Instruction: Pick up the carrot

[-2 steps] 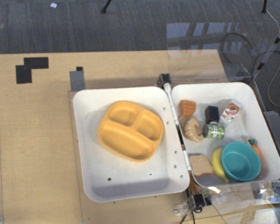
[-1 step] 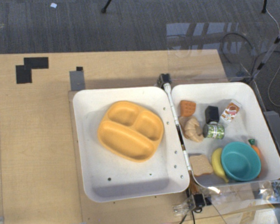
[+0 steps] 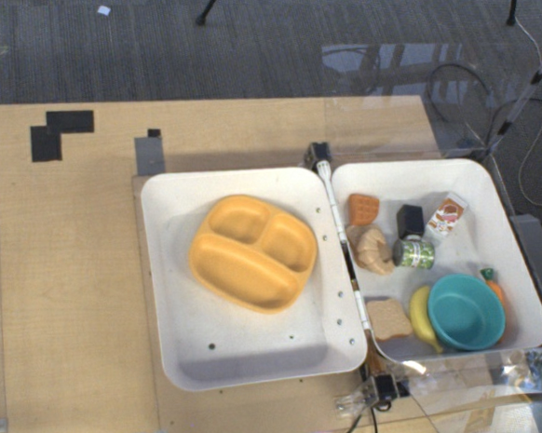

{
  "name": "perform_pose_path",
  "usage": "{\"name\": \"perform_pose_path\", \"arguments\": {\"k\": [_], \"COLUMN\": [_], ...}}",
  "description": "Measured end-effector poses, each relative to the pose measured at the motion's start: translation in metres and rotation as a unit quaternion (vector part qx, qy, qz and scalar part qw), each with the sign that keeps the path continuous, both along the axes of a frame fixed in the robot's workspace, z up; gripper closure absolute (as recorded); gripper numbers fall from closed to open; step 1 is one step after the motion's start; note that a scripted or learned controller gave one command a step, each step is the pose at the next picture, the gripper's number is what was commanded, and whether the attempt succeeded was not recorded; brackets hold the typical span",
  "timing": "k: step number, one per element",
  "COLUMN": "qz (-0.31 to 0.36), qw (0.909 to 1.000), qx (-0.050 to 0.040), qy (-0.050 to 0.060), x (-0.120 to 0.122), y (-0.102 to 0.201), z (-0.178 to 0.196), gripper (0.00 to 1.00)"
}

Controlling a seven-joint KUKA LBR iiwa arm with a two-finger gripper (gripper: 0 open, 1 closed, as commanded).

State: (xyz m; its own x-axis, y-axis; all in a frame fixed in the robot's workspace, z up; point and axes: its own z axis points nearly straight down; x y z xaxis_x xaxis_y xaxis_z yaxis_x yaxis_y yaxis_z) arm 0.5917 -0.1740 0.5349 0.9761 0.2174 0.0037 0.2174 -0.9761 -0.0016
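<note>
Your carrot (image 3: 492,288) sits in the right bin (image 3: 493,184), at about 4 o'clock from the bin's centre, wedged between the teal bowl (image 3: 464,311) and the bin's right wall. You only get a sliver of it: orange body with a green top, the rest hidden behind the bowl rim. Bowl is at 5 o'clock in that bin, with a yellow banana (image 3: 420,318) touching its left side and a slice of bread (image 3: 388,318) just beside that, at 7 o'clock. At bin centre you have a green can (image 3: 414,252) on its side, a black block (image 3: 409,219) just above it at 12, and a croissant (image 3: 373,249) at 9. An orange-brown cracker-like piece (image 3: 364,208) lies at 10 o'clock, a small carton (image 3: 447,216) at 1 o'clock. Left bin (image 3: 172,265) holds a yellow divided plate (image 3: 253,251), roughly central, tilted toward 4 o'clock. Gripper state: you can't tell from this view.
</note>
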Motion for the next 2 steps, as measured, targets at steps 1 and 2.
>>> {"name": "perform_pose_path", "arguments": {"k": [1, 2], "qz": [0.0, -0.003], "qw": [1.0, 1.0], "qx": [-0.0003, 0.0], "qy": [0.0, -0.001], "x": [0.0, 0.027], "y": [0.0, 0.027], "z": [0.001, 0.001], "gripper": [0.0, 0.0]}}
